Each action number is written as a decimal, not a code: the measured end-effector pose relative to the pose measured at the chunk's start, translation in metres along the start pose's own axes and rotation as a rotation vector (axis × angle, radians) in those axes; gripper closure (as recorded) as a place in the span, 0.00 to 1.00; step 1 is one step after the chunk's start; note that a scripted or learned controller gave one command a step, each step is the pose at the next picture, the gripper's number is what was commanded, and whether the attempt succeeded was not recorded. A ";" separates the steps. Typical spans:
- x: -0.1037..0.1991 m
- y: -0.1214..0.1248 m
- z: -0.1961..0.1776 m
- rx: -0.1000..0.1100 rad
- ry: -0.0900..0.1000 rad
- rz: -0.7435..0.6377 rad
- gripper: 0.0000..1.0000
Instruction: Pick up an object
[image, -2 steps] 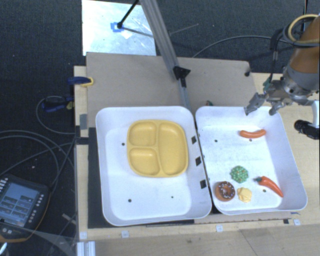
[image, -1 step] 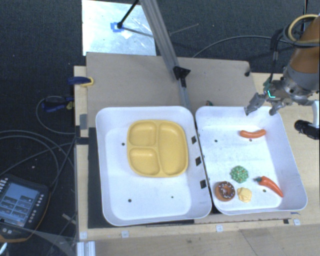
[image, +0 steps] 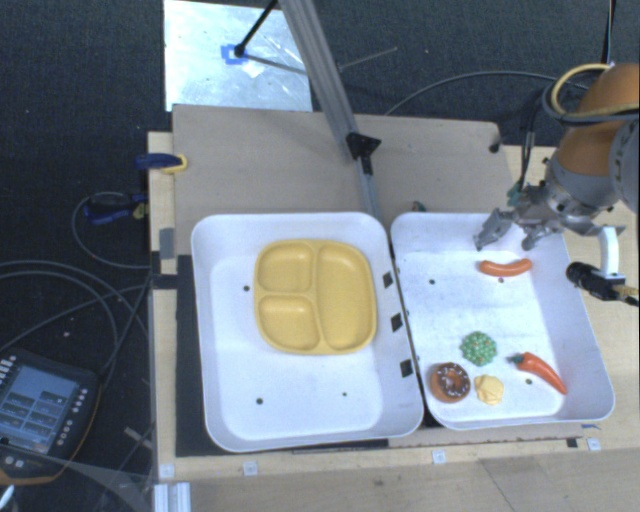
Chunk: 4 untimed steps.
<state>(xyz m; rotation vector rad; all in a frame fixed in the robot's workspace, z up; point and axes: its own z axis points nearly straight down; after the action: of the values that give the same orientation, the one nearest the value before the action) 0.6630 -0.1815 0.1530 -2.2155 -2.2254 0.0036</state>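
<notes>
At the far left we see a pendant (image: 35, 400) lying on the dark floor among loose cables (image: 100, 300), and a blue clamp (image: 160, 161) at the bench's left edge. Next comes the left bin (image: 230, 400), which holds a yellow tray (image: 315, 297) with three compartments, set toward the bin's upper middle and lying flat. A grey pole (image: 330, 85) slants down from the top of the view to a black bracket (image: 362, 146) just above the gap between the bins. The right bin (image: 580, 330) touches the left one along their shared edge. In its lower part we find a brown donut (image: 450, 382) near the left wall, a green ball (image: 478, 348) just above and to the right of it, a pale yellow piece (image: 489, 390) just beside the donut, and a carrot (image: 541, 371) further right, lying tilted with its green end toward the ball. Well apart from these, in the bin's upper half, a sausage (image: 505, 266) lies roughly level. The gripper (image: 511, 233) hangs just above the sausage, near the bin's top rim, on the grey arm (image: 600, 150) that comes in from the right. Its two fingers (image: 488, 231) are spread apart and point down into the bin, with nothing between them; the sausage lies below them, apart from both.
</notes>
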 end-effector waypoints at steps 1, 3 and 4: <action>-0.005 0.003 0.043 -0.001 0.000 0.001 0.00; -0.005 0.005 0.049 -0.008 -0.003 -0.006 1.00; -0.009 0.006 -0.016 -0.012 -0.002 0.000 1.00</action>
<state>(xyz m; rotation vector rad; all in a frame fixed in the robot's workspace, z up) 0.6686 -0.1906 0.1691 -2.2226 -2.2324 -0.0076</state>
